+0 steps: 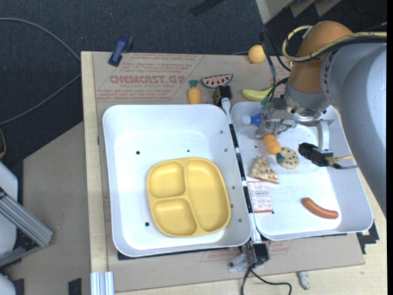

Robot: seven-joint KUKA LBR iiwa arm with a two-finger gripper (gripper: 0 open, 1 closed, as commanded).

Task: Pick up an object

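Note:
My gripper (271,126) hangs over the far left part of the right bin (350,192), reaching in from the right. Directly at its tip lies an orange toy carrot (271,144), touching or nearly touching it. I cannot see whether the carrot is gripped. Close in front of it lie a pizza slice (264,169) and a round cookie (287,158). A red sausage (319,208) rests near the bin's front right. A small pale item with a blue end (247,120) sits just left of the gripper.
The left bin (123,140) holds a yellow divided plate (187,196). A red-and-white card (261,198) lies by the divider. Beyond the bins on the bench are a banana (256,94), a watermelon slice (218,80), a small orange fruit (194,95) and a yellow ball (257,54).

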